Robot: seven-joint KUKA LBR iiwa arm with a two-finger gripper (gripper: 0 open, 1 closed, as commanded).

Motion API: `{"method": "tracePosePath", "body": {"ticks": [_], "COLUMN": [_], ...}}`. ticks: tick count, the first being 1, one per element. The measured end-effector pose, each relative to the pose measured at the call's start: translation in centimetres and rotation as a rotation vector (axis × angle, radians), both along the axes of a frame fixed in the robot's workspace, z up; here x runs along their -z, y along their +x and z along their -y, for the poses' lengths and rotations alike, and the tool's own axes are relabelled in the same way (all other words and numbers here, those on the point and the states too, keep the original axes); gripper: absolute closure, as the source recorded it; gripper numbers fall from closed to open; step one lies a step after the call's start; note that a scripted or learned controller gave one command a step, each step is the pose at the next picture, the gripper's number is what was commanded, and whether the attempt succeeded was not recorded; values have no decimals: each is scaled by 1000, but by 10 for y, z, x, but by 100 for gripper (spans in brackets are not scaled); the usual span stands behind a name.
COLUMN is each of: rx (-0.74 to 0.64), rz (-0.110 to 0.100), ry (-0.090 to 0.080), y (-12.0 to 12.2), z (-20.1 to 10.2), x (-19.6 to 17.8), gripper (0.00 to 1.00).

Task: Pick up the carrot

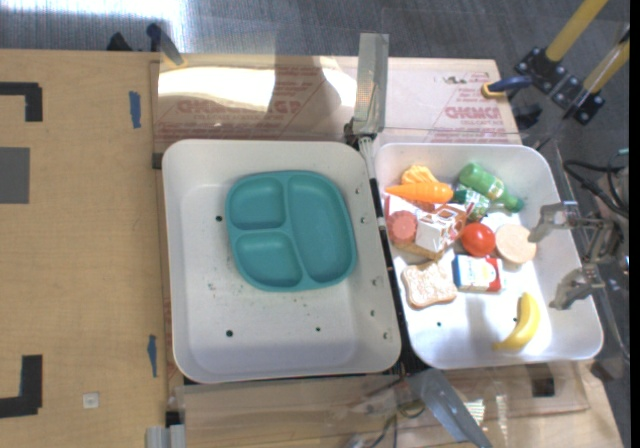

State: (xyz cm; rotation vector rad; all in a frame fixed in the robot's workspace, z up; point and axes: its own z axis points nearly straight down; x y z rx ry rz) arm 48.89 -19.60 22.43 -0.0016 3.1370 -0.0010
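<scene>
At the right rim of the right bin [583, 341], the gripper [560, 256] reaches in from the side, its two grey prongs spread well apart with bare white bin floor between them, so it is released and grasps nothing. Nearest to it, toward the bin's middle, lies a pale round disc [516, 246], with a red tomato [478, 239] just beside that. A banana [521, 323] lies near the bin's front right corner, and a small blue and white box [476, 273] sits beside a slice of toast [428, 283]. Farther left, a little white carton [435, 231] touches a red round slice [403, 227]. A green bottle [488, 186] lies toward the back edge. The carrot [420, 193] lies on its side near the bin's back left corner, well apart from the gripper, with a yellow-orange piece [419, 175] touching it behind. Across the divide, the left bin [180, 236] carries a teal divided plate [291, 229].
</scene>
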Motion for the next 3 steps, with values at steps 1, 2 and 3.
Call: {"method": "tracePosePath", "body": {"ticks": [1,2,3], "rx": [386,860,954], "rz": [-12,-20,-102], "ry": [6,-2,-23], "y": [49,132,156], "z": [-80,-104,-100], "x": [116,138,143], "gripper": [0,0,0]}}
